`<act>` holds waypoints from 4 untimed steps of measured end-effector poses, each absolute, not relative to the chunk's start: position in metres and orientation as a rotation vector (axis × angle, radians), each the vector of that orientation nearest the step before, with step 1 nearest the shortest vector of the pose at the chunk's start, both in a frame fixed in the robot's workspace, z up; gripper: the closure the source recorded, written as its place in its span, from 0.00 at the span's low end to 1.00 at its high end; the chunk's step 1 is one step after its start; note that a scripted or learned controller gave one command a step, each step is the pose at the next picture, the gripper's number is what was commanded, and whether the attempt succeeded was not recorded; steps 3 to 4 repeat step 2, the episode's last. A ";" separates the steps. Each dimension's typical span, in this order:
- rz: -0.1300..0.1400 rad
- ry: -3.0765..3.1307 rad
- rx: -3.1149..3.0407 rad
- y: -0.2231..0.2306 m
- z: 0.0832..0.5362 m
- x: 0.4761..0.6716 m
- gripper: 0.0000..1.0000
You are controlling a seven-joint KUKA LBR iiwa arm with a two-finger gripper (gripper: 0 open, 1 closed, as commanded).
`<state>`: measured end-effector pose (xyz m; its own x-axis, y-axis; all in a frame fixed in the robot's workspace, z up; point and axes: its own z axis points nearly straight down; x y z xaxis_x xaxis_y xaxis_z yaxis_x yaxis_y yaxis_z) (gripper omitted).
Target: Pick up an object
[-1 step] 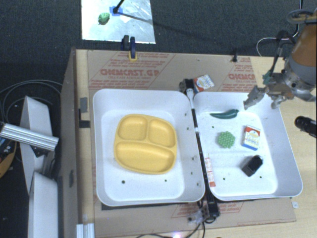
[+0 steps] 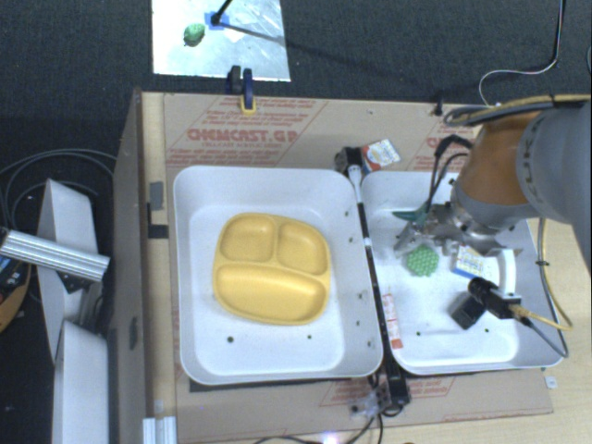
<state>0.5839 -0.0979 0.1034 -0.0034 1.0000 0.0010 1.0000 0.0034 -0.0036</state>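
Gripper (image 2: 418,236) sits low in the right bin (image 2: 435,350). I cannot tell whether it is apart or together. The green ball (image 2: 423,263) lies just beside it on the near side, apparently ungrasped. Judged step: approach. The next move calls for centring over the ball, then closing.

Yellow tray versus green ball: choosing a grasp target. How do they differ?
The yellow tray is large, flat and compartmented; the green ball is small and round. The tray lies in the left bin; the ball in the right bin, beside the gripper. Both sit in white bins.
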 end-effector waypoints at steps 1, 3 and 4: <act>0.000 -2.223 -2.220 -0.100 0.084 0.573 0.00; -0.003 -2.225 -2.220 -0.100 0.095 0.574 1.00; -0.003 -2.225 -2.220 -0.100 0.095 0.574 1.00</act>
